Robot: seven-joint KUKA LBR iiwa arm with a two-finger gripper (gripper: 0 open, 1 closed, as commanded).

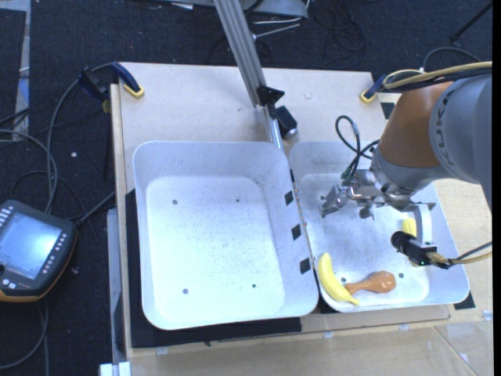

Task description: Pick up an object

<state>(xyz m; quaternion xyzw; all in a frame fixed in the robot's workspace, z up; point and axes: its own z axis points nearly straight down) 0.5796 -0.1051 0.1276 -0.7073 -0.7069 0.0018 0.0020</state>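
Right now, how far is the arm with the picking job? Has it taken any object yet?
Done: the arm has reached into the right bin. In hand: the gripper sits above the bin floor, and nothing shows between its fingers. Left: the whole pick. The banana and the orange-brown chicken-leg toy lie touching at the near edge, apart from the gripper. A small yellow piece is partly hidden by the wrist.

- A wooden bench (196,100) stood on dark carpet.
- Yellow-tipped clamps (129,83) were fixed at its 10 and 2 o'clock corners.
- A handheld control pendant (31,247) lay on the floor at 9 o'clock, its cable (47,143) trailing.
- An aluminium mast (243,41) rose toward 12 o'clock.
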